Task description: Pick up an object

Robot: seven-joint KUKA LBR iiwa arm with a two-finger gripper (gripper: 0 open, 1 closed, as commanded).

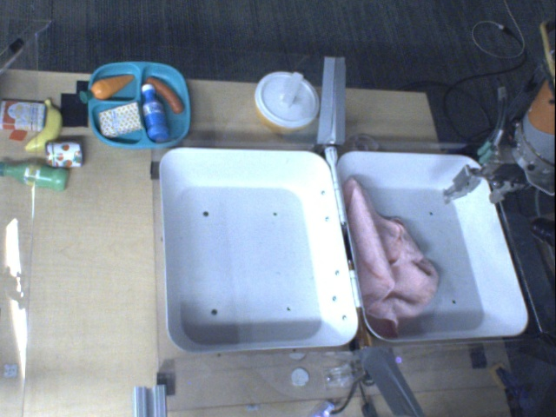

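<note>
1. A wooden bench (78, 276) was seen from above, bearing two shallow white bins side by side.
2. The left bin (252, 250) was seen with only small dark dots on its floor.
3. The right bin (469, 268) was seen just beside it, the two rims touching along a central seam.
4. A pink cloth (387, 263) was found crumpled in the right bin, laid lengthwise against the bin's left wall and bunched thicker toward the near end.
5. The arm (539, 137) was seen at the right edge, grey with an orange band above the wrist.
6. The gripper (462, 183) was seen over the far right corner of the right bin, its tip pointed leftward; whether its fingers were apart or together could not be told. The pink cloth lay well apart from it, to the left and nearer the camera, and nothing was seen between the fingers.
7. A blue divided tray (174, 129) was seen beyond the left bin, holding toy food and a small blue bottle (155, 111).
8. A round lidded cup (287, 101) was seen beyond the seam of the bins.
9. A banana (48, 127), a small can (64, 154) and a green bottle (35, 175) were seen at the far left of the bench.
</note>
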